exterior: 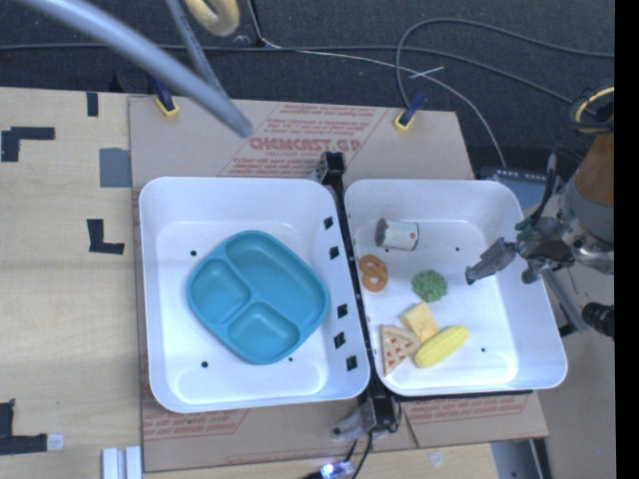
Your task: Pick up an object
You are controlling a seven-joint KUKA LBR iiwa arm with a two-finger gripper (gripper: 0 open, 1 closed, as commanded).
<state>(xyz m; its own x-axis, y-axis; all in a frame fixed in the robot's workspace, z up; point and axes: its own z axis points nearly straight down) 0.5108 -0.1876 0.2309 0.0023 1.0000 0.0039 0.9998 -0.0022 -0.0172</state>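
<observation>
The right bin (pixel 535 339) holds several small objects: a white cylinder (pixel 397 234) on its side, a brown pretzel (pixel 373 272), a green broccoli piece (pixel 430 285), a yellow wedge (pixel 421 320), a yellow corn-like piece (pixel 440 346) and a pizza-like slice (pixel 395 348). My gripper (pixel 509 265) hangs over the bin's right side, level with the broccoli and well to its right. Its two dark fingers stand apart, open, with nothing between them.
A blue divided plate (pixel 258 294) lies in the left bin (pixel 150 267). A black divider (pixel 344 277) runs between the bins. Cables (pixel 439 68) trail over the dark surface behind the bench. A grey pole (pixel 130 38) crosses the upper left.
</observation>
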